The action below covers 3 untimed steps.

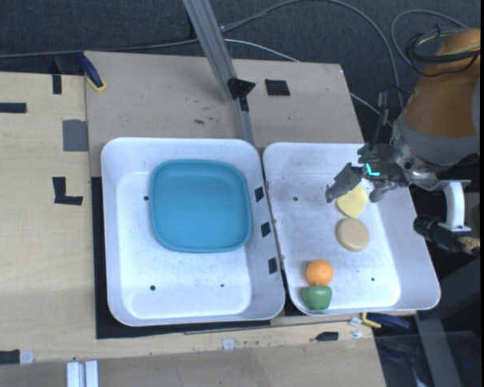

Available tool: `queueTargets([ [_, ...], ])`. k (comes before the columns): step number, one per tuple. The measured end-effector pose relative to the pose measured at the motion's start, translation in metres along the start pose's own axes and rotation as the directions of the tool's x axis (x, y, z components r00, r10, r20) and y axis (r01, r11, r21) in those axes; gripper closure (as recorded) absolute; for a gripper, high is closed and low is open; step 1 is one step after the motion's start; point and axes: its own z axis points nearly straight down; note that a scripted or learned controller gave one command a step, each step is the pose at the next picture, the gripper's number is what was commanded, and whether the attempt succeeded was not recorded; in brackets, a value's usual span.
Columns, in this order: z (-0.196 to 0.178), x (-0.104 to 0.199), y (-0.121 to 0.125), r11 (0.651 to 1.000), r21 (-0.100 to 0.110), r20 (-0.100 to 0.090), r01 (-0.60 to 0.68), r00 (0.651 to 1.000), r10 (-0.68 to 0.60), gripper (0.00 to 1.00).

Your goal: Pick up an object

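My gripper [356, 185] hangs with its fingers spread wide in the right shallow white bin [411, 285], straddling the upper edge of a pale yellow rounded piece [352, 203]. Just below lie a tan round disc [352, 235], a small orange ball [319, 272] and a green lump [316, 297]. A square blue plastic plate [200, 205] fills the left white bin [129, 289].

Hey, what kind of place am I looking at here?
Likely a robotics lab's grasping test bench: a robot arm with its claw over two white bins, toy food, and loose cables across the floor.
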Motion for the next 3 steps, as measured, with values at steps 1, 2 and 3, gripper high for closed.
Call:
queueTargets([
  [1,0.000,0.000,0.000,1.000,0.000,0.000,0.000,1.000,0.000,0.00],
  [2,0.051,-0.005,-0.009,1.000,0.005,0.000,-0.001,1.000,0.001,0.00],
  [3,0.114,-0.006,-0.014,1.000,0.006,-0.001,0.000,1.000,0.000,0.00],
])
